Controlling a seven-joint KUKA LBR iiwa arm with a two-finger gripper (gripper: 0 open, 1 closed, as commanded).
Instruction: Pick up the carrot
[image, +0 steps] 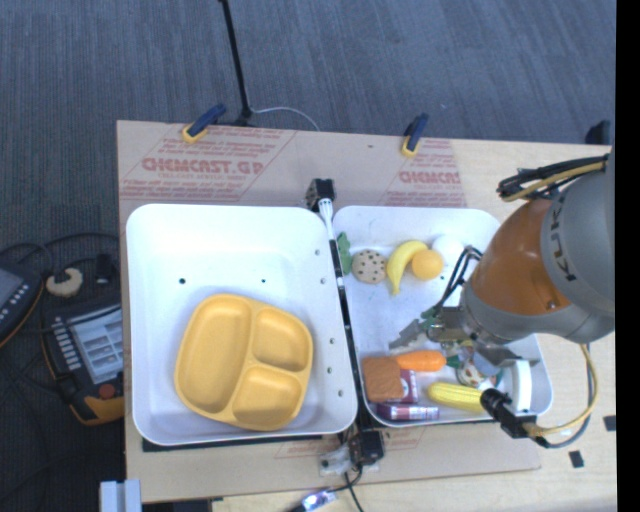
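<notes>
The orange carrot (421, 361) lies flat in the front half of the right bin (372, 306), its green end pointing left. My gripper (438, 334) hangs directly above and just behind the carrot, close to it, under the orange wrist band. The arm covers the bin's right side. Whether the gripper touches the carrot is too small to tell.
Around the carrot lie a brown bread slice (381, 378), a yellow corn cob (456, 397) and a dark red tube (406, 411). Further back are a cookie (368, 265), a banana (402, 262) and an orange (427, 263). A yellow divided plate (243, 358) sits in the left bin (170, 240).
</notes>
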